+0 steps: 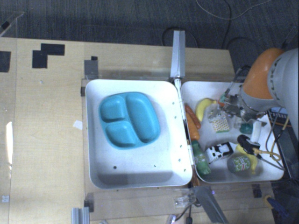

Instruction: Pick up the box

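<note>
From the camera above the counter (42,125), my tool (230,107) hung low over the right bin (275,174), near its upper middle, with my arm (275,80) reaching in from the right. I could not tell how far apart it stood, nor whether it had hold of anything. The box (220,122), small and speckled, lay just beside and below the tool, next to a yellow banana (203,108). A blue divided tray (130,119) sat in the left bin (135,176).

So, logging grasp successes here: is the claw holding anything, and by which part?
Cannot be told. The claw sits low in the right bin among the clutter, with nothing visibly between its tips.
</note>
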Available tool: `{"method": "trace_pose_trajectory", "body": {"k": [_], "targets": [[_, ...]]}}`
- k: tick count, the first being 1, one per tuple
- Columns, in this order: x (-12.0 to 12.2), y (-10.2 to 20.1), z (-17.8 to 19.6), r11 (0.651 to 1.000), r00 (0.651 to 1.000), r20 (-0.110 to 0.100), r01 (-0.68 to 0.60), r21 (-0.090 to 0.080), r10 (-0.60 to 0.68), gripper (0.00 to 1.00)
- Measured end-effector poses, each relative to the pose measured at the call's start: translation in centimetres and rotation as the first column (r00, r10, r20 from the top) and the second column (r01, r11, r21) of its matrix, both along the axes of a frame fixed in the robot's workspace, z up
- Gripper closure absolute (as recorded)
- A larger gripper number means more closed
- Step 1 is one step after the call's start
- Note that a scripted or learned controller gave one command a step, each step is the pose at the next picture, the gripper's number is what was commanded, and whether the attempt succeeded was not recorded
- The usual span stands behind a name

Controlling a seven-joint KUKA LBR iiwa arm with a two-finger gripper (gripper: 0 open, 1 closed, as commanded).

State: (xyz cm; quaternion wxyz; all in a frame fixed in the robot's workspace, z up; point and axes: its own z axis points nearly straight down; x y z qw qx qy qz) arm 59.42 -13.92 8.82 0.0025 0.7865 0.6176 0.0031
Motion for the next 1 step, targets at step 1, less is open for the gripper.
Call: {"method": "trace_pose_trajectory", "body": {"k": [1], "targets": [[0.27,0.16,1.16,1.0,1.0,0.007,-0.002,0.0,0.002,1.0]]}}
